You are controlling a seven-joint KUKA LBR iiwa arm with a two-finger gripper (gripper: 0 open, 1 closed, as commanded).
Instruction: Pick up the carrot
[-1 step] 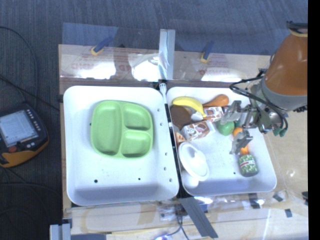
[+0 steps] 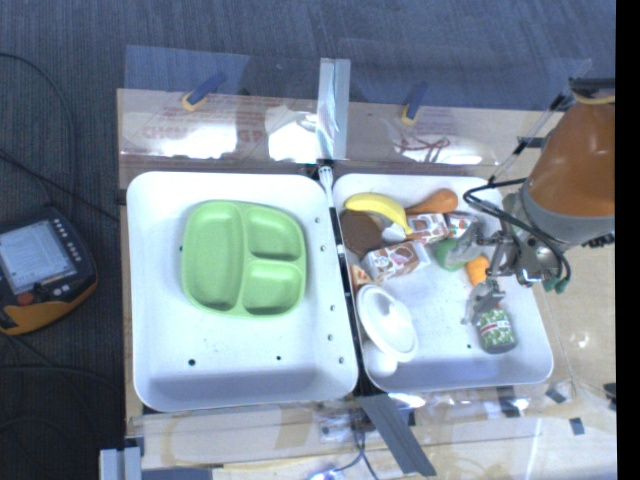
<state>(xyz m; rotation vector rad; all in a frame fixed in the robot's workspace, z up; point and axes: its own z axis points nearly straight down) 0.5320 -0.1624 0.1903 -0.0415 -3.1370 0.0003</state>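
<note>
Camera view: crowding threatens this pick, as the carrot (image 2: 478,268), a small orange piece at right of centre, sits wedged between a green item (image 2: 452,255) and the gripper (image 2: 487,293); a nudge could push it aside. Whether the fingers are spread cannot be told.

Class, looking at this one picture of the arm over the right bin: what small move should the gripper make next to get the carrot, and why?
Probably a short descent onto the carrot. The gripper hangs right beside that orange piece in the right bin, with a green can close below, so any sideways correction should be slight.
</note>
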